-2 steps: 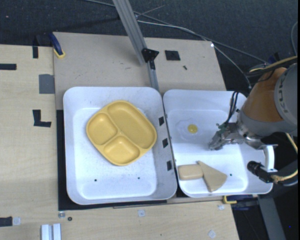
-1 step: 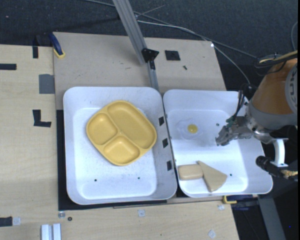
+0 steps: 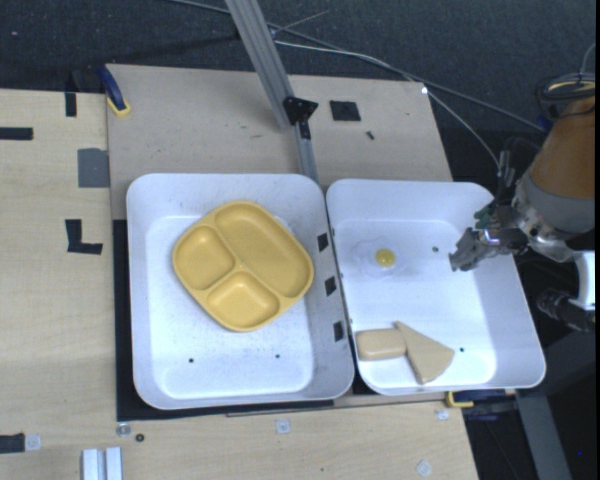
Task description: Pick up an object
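I see the gripper [image 3: 468, 253] over the right bin's [image 3: 510, 298] right side, jaws' spread I cannot tell, so I'd steer it down squarely over the small yellow object [image 3: 384, 258] mid-bin.

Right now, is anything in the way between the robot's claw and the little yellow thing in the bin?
No. Nothing visible lies between the gripper and the small yellow thing, just bare floor of the right bin.
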### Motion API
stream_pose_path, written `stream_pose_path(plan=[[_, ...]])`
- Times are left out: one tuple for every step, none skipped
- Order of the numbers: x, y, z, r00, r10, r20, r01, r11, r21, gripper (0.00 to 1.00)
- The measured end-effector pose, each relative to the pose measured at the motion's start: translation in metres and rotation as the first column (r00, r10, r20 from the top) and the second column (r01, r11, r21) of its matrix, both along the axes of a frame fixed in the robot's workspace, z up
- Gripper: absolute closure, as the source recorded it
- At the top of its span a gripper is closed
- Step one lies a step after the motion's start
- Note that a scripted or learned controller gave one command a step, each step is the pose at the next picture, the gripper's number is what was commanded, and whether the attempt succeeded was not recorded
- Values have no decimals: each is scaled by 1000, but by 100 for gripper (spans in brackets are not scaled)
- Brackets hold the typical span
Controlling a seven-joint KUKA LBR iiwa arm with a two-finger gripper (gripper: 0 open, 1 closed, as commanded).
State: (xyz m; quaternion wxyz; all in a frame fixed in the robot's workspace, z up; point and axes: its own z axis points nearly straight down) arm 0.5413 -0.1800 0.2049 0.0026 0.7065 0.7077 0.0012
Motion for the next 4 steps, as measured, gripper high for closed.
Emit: stream_pose_path(plan=[[1, 0, 53, 1000, 0, -1, 0, 1000, 0, 100], [15, 55, 45, 1000, 4, -6, -4, 1000, 3, 100], [14, 119, 42, 1000, 4, -7, -4, 1000, 2, 100], [18, 166, 45, 1000, 5, -7, -5, 1000, 3, 100]])
